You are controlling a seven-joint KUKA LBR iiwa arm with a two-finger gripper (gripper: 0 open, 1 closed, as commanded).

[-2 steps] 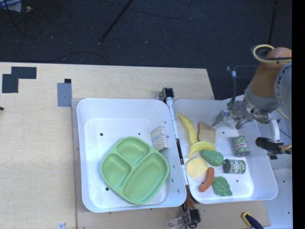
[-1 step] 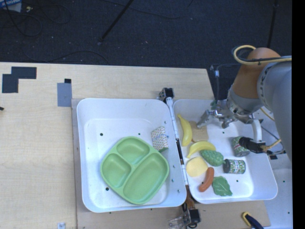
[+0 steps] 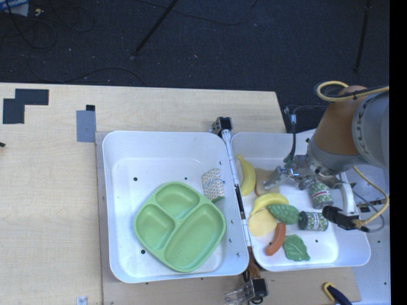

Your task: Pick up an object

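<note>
The right bin (image 3: 353, 257) holds several toy foods. A yellow banana (image 3: 247, 173) lies along its left wall. Below it sit a yellow curved piece (image 3: 269, 201) and a pale yellow round piece (image 3: 259, 223). A green cucumber (image 3: 283, 213), a dark can (image 3: 314, 221), a green-labelled can (image 3: 320, 194), an orange-red sausage (image 3: 275, 239) and a green leaf (image 3: 295, 248) lie nearby. My gripper (image 3: 278, 177) hangs low in this bin, just right of the banana and above the yellow pieces. I see nothing held in it.
The left bin (image 3: 127, 151) holds a green divided plate (image 3: 180, 225) and a small patterned packet (image 3: 213, 183) near the shared wall. The arm's orange band (image 3: 337, 129) and cables stand over the right bin's back right corner. Bare wooden bench (image 3: 51, 202) stretches to the left.
</note>
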